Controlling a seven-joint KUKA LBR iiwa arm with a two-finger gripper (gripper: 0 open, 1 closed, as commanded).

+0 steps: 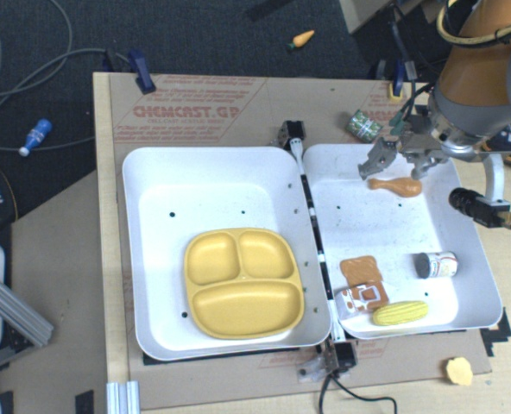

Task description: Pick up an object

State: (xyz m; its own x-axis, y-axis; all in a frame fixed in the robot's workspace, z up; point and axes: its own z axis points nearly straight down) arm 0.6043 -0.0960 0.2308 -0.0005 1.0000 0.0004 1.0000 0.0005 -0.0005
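**Gripper over the right bin's far edge**

A corn cob (400, 313) is lying at the right bin's (385, 231) near edge, with a brown packet (362, 283) just behind it and a small can (435, 265) toward the right wall. A chicken drumstick (395, 185) is resting near the far edge. The gripper (400, 156) is hovering just above it, fingers spread, gripping nothing. A yellow plate (242, 283) is sitting in the left bin (152, 197).

End effector (396, 163) fingers spread, arm bent
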